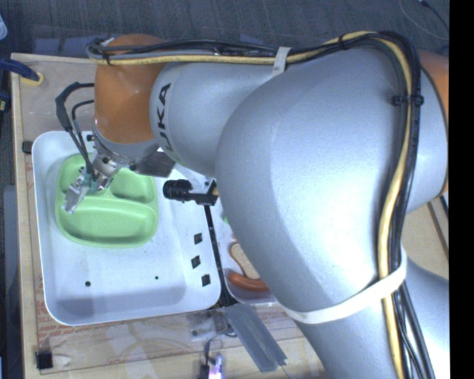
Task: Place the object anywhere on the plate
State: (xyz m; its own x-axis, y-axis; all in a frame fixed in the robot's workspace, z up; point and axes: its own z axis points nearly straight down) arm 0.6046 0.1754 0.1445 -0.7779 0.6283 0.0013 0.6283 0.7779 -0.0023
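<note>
My two-finger metal gripper (77, 188) is reaching down over the left part of the light green, divided plastic plate (110, 221), its tips hanging just above the plate's left rim. Something small and pale is showing at the tips, but it is too blurred for me to say what it is, and I cannot tell how my hand is set.

The green plate is lying in the upper left of the shallow white left bin (103, 290), close to the bin's far wall. My orange wrist band (122, 93) is sitting directly above the plate, and behind it my large grey arm (316, 180) is stretching in from the right, covering most of the right bin. A black and yellow cable (221, 50) is running along the top of my arm.

At the lower edge of my arm, an orange-brown rounded object (245, 279) is peeking out in the right bin (231, 294), just past the divider between the bins and well apart from the plate.
</note>
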